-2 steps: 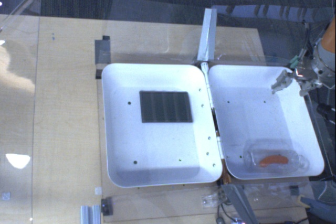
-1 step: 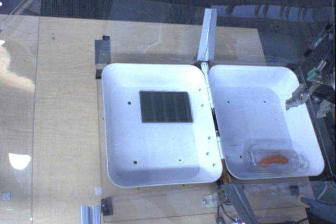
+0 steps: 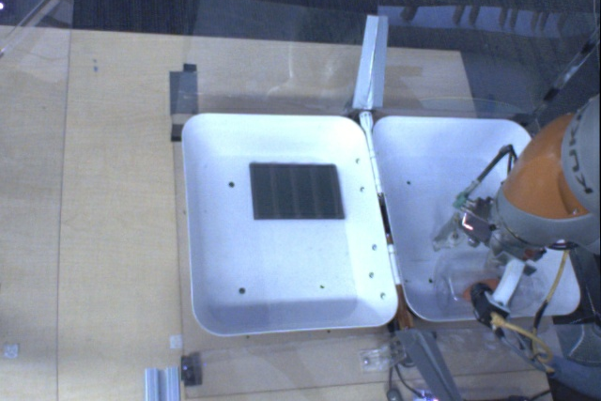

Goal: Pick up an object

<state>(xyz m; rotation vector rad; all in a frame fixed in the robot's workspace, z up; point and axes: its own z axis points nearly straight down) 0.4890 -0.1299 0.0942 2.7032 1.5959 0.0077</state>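
We see two shallow white plastic bins side by side on the pale wooden bench (image 3: 94, 230), split by a thin upright clear divider (image 3: 369, 75) that runs back from the seam between them.

Left white bin (image 3: 211, 286): a flat dark grey ribbed rectangular panel (image 3: 296, 192) lies near its middle, a bit toward the far side. Its long axis runs left-right across the view and its ribs run front-to-back. It lies flat, clear of all four walls, with nothing on or against it.

Right white bin (image 3: 413, 155): the grey arm with the orange band (image 3: 549, 178) comes in from the right and covers the near-right part of this bin. The two-finger gripper (image 3: 460, 249) sits low over the bin floor, near the bin's middle-front. We see a faint clear, glassy shape (image 3: 458, 277) on the floor right at the gripper, but it's too washed out to name or to give an orientation. We can't tell if it touches the tool.

Gripper state: we can't tell from this angle; the wrist hardware and cables (image 3: 512, 315) crowd the tip.

Dark brackets (image 3: 183, 94) sit at the left bin's far-left corner and below its near-left corner. Cabling and a clear fitting lie along the front edge below the right bin.
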